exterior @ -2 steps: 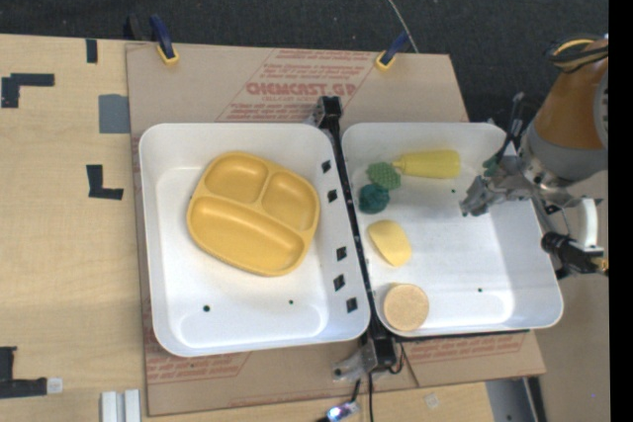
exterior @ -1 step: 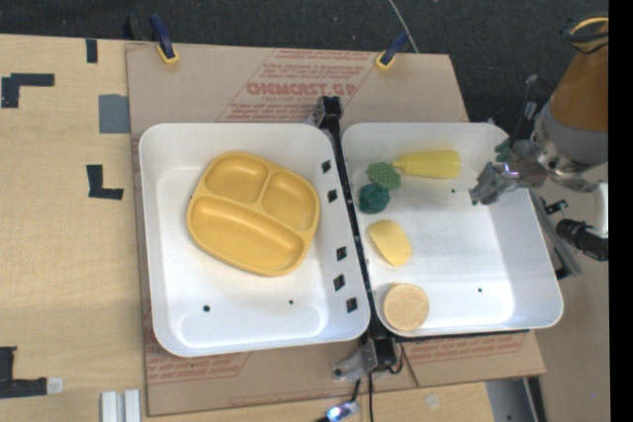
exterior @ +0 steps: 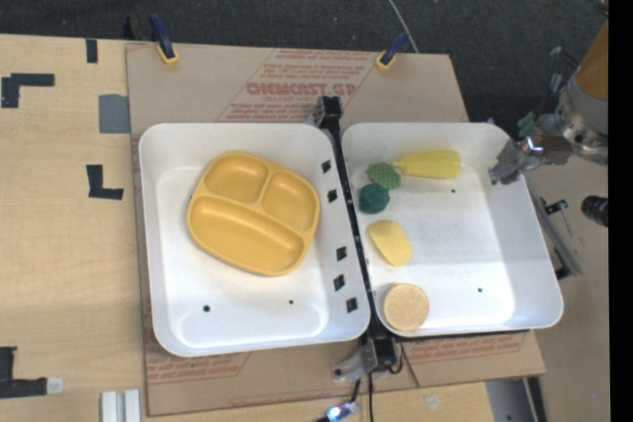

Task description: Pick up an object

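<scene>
**Nothing picked yet: the hand waits at the right bin's edge**

You have the hand [exterior: 506, 165] poised over the far right rim of the right bin [exterior: 495, 311], with the arm reaching in from beyond that rim. You cannot tell from this view whether it is spread or pressed together; the tips are too small and dark to read. Nothing shows between them, so judge the task as barely begun.

Everything you could pick lies inside the right bin, toward its left wall and well apart from the hand. The yellow corn cob [exterior: 428, 164] lies at the bin's far side, nearest the hand. Just left of the cob sit two small green pieces [exterior: 379, 187], touching or nearly so. Nearer the bin's middle lies a pale yellow lump [exterior: 390, 242], and in its near left corner a round tan disc [exterior: 405, 306].

Beyond the right bin's left wall, the left bin [exterior: 168, 311] holds a yellow divided plate [exterior: 254, 212].

All that remains: choosing, descending, closing, lifting.
</scene>
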Available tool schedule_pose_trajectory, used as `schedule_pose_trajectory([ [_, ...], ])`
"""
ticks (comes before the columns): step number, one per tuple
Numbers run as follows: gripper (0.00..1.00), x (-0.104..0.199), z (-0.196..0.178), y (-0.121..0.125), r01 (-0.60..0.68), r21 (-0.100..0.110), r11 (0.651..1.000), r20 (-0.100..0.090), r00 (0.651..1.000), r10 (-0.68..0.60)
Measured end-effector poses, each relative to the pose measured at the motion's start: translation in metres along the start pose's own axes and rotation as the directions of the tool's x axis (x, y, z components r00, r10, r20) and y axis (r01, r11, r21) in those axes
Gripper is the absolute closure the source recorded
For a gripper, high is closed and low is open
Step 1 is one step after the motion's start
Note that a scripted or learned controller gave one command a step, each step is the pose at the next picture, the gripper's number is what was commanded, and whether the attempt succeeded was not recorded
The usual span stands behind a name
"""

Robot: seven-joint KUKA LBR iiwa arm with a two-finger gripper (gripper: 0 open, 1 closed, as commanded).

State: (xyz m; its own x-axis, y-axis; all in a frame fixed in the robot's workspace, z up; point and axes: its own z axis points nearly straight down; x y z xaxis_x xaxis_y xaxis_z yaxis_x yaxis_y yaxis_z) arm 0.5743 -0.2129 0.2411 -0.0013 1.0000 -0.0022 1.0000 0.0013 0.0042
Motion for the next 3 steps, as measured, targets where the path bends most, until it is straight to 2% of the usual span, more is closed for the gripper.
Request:
schedule_pose_trajectory([
  [1,1.00,0.048,-0.006,0.004,0.005,0.004,1.000,-0.003,1.000,-0.005],
  [2,1.00,0.108,0.006,0.009,0.006,0.006,1.000,-0.004,1.000,-0.006],
  [3,1.00,0.169,0.004,0.017,0.006,0.005,1.000,-0.004,1.000,-0.006],
])
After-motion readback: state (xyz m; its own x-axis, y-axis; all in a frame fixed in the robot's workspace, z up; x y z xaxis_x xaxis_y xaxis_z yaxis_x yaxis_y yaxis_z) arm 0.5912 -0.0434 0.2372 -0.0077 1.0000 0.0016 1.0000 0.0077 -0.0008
